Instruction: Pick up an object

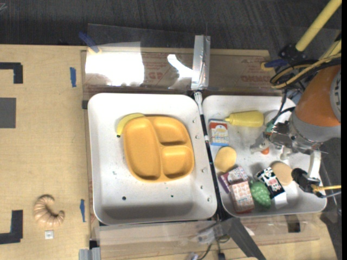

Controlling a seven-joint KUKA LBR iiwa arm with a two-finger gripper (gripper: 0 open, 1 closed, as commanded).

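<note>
Jaws: state cannot be told from the camera view; the gripper [279, 140] is seen from above amid metal parts and cables, low over the right bin.
Arm: grey body with orange band [321, 104], entering from the right edge over the right bin's far right part.
Right bin [246, 101]: white, shallow, holds all the loose pick objects.
Yellow bottle [245, 118]: lies on its side near the bin's far wall, just left of the gripper.
Red-and-white carton [218, 132]: lies by the bin's left wall.
Yellow round object [225, 158]: just below the carton.
Pink box [240, 190]: near the bin's front wall, touching the green object [262, 194].
Black-and-white object [271, 182]: just right of the green object.
Tan round object [282, 170]: below the gripper, beside the black-and-white object.
Left bin [103, 145]: holds a yellow divided tray [157, 147] that partly covers a banana [126, 121].
Bench [38, 145]: a tan curled object [49, 210] lies left of the bins, well apart.
</note>
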